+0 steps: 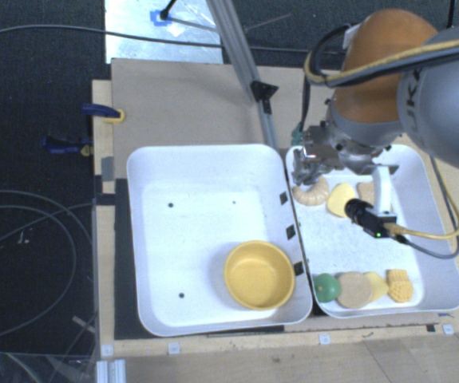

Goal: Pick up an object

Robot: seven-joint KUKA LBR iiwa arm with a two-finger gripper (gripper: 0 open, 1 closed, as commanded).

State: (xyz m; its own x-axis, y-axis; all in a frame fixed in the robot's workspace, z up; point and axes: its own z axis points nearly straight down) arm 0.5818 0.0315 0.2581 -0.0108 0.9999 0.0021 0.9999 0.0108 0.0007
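Pincer: my pincer (307, 172) hung low over the far left corner of the right bin (445, 282); I could not tell its state.
Contact: just beside the pale ring-shaped piece (310, 194); whether it touched, I could not tell.
Near my wrist: a yellow wedge (341, 200) and a small tan piece (364, 190), close to the ring.
Right bin, near edge: a green ball (326, 286), a tan disc (354, 290) and a waffle-like yellow piece (400, 286), in a row.
Left bin (173, 174): a yellow bowl (259, 274), upright, at its near right corner.
Worktop (181, 102): brown board under both bins.
Writing: too small to read on my arm.
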